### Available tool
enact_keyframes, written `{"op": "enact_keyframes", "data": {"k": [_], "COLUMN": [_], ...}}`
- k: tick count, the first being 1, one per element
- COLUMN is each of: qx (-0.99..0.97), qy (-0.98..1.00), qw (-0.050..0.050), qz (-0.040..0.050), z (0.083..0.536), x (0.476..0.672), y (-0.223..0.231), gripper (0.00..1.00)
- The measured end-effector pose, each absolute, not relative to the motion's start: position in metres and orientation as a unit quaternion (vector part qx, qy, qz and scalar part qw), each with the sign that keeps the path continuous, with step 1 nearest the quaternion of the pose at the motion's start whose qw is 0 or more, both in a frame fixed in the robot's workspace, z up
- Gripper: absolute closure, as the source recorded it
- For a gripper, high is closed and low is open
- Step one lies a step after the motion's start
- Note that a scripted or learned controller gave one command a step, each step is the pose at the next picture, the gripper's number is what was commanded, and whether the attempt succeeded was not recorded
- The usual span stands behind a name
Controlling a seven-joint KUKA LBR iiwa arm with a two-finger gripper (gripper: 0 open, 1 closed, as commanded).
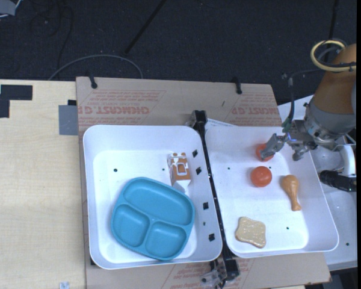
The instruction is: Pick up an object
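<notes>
We take the black divider (206,179) between the two bins as our landmark. To its left we see the left bin (102,146), and in it, toward the near end of the divider, a large blue sectioned plate (151,218) with three compartments. To the divider's right lies the right bin (234,146), and far beyond it, at the right side of the view, the grey arm with its orange band (336,92) leans in over that bin's far right corner. Its gripper (284,144) hangs above the far right part of the right bin, well away from the divider; its two fingers are spread apart with nothing between them, though one fingertip (269,149) sits right at a small red object (262,151) that is partly hidden. Next in size, a tan toast-shaped piece (251,232) lies right of the divider's near end. A tan drumstick (291,191) lies farther right, and a red tomato-like ball (261,176) rests between it and the divider. Just left of the divider, touching the plate's far edge, stands a small orange and white toy (180,168).
</notes>
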State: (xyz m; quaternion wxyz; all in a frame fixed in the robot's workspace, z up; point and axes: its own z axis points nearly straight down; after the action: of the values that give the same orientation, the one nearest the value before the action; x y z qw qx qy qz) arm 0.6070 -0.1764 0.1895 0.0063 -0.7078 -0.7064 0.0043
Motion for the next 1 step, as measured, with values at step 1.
{"op": "enact_keyframes", "data": {"k": [1], "qx": [-0.707], "qy": [-0.707], "qw": [0.000], "qz": [0.0003], "z": [0.1976], "x": [0.6102], "y": [-0.1765], "gripper": [0.00]}}
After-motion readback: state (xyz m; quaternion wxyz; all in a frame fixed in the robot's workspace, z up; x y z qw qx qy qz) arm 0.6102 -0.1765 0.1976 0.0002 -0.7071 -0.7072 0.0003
